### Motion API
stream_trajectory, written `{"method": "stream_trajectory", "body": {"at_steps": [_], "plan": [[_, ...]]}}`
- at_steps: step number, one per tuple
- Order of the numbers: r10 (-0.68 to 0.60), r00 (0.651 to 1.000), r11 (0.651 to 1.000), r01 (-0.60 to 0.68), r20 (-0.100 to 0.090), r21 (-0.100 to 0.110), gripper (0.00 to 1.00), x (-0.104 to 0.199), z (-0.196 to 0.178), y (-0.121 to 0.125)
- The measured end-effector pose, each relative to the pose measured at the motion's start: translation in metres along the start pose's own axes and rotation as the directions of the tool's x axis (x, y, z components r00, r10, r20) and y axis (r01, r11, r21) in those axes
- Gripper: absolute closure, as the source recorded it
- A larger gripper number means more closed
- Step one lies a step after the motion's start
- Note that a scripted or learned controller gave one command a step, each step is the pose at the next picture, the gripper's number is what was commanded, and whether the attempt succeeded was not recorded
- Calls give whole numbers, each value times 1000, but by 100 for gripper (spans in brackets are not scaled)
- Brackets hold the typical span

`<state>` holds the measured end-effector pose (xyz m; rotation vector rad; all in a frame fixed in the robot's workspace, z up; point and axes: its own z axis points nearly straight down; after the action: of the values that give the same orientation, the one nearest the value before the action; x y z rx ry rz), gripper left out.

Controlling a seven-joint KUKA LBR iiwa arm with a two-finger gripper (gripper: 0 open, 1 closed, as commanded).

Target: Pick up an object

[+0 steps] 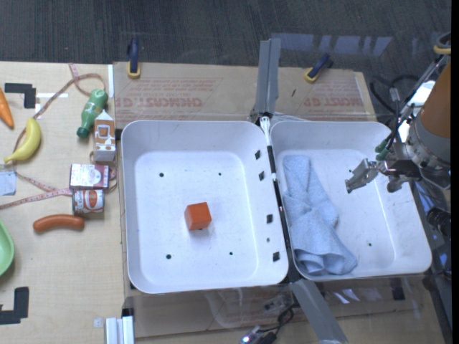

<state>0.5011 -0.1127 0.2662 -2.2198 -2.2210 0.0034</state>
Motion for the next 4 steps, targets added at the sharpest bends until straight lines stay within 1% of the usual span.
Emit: {"method": "stream_trajectory", "body": {"at_steps": [1, 2, 3, 4], "plan": [[450, 893, 893, -450, 1, -2, 0, 9, -34, -11], [753, 658, 658, -753, 1, -1, 0, -17, -44, -23], [925, 379, 379, -925, 2, -1, 0, 45, -65, 8], [742, 671, 671, -742, 2, 0, 0, 19, -79, 40]]}}
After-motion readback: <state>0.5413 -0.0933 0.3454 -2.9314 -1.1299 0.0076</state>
